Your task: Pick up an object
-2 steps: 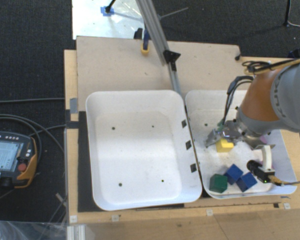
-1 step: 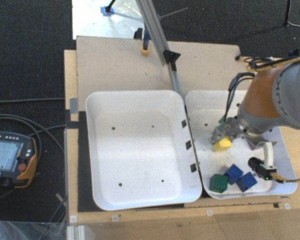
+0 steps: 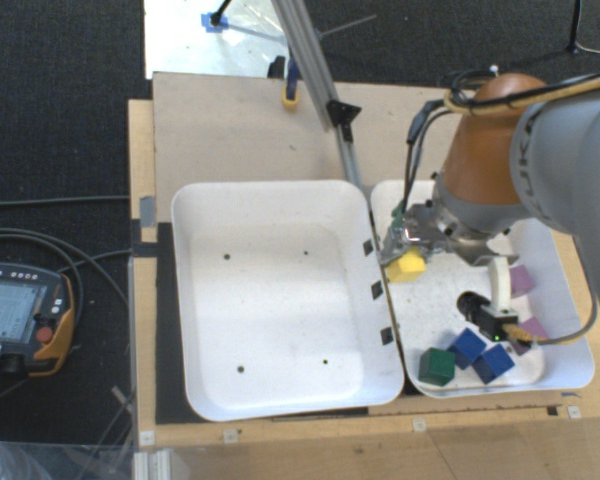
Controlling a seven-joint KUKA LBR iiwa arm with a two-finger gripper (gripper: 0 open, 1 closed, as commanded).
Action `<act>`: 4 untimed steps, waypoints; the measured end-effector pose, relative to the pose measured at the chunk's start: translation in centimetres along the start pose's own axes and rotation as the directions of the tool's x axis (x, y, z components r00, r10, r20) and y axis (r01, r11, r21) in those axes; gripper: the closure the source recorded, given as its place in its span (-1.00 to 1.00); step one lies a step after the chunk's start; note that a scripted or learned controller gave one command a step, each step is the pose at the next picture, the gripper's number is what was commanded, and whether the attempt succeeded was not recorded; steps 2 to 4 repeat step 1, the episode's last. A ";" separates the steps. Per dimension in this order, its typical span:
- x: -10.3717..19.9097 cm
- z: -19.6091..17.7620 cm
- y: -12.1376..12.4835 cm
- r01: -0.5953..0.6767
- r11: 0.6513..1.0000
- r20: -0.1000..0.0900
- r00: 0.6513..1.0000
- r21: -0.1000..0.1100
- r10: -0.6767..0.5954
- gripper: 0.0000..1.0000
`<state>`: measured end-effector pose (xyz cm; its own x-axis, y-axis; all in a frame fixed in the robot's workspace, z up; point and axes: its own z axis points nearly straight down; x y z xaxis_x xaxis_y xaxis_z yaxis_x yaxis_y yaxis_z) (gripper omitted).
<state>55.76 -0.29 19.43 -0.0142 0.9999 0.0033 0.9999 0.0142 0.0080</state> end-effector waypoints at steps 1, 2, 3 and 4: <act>5.5 0.4 0.3 -0.003 1.000 0.000 1.000 0.006 0.003 1.00; 5.5 0.4 0.3 -0.003 1.000 0.000 1.000 0.006 0.003 1.00; 5.5 0.4 0.3 -0.003 1.000 0.000 1.000 0.006 0.003 1.00; 5.5 0.4 0.3 -0.003 1.000 0.000 1.000 0.006 0.003 1.00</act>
